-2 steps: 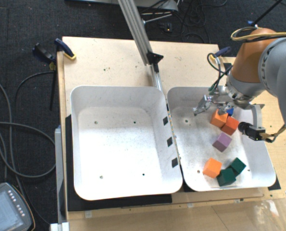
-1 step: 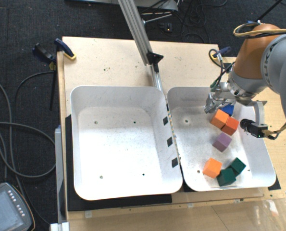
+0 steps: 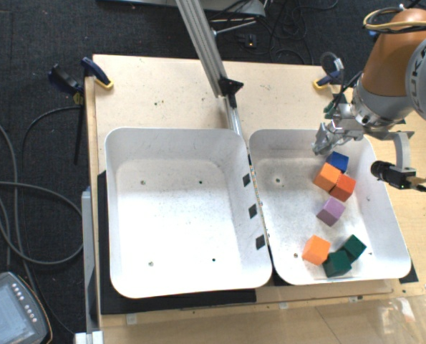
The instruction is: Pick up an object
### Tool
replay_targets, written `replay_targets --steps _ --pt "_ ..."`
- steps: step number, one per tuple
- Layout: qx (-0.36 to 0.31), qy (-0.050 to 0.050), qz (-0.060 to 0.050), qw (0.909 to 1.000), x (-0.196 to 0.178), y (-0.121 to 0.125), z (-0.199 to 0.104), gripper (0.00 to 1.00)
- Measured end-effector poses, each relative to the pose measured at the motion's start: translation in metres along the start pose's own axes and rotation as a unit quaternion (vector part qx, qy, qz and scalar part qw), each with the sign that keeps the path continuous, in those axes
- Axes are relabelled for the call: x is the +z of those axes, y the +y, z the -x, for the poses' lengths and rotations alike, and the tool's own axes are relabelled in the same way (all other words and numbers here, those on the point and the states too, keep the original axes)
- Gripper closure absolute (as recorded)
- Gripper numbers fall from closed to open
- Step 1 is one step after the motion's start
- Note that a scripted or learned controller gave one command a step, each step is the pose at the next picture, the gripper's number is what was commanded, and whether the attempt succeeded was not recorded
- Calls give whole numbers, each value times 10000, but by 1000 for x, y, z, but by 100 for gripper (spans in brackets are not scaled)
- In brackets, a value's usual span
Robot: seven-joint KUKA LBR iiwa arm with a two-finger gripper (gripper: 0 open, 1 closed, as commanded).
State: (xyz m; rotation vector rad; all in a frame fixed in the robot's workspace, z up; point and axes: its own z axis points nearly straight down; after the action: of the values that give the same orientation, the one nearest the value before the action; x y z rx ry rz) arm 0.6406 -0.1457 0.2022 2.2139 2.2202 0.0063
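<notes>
In the right bin (image 3: 291,156) lie several blocks: a blue one (image 3: 338,162), an orange one (image 3: 328,177), a red-orange one (image 3: 344,187), a purple one (image 3: 331,211), another orange one (image 3: 316,250) and two dark green ones (image 3: 354,247) (image 3: 336,264). My gripper (image 3: 323,146) hangs over the far right part of this bin, just left of and above the blue block. Nothing shows between its fingers.
The left bin (image 3: 177,206) stands beside the right one, with a rim ridge between them. A slanted metal pole (image 3: 202,38) reaches down to the bins' far edge. Clamps (image 3: 98,74) (image 3: 327,77) sit at the bench's far corners. A black knob (image 3: 391,172) sticks out by the right rim.
</notes>
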Motion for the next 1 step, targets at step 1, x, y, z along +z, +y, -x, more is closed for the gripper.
replay_targets --steps 1 --pt "-6 0 3 10000 -49 3 -10 100"
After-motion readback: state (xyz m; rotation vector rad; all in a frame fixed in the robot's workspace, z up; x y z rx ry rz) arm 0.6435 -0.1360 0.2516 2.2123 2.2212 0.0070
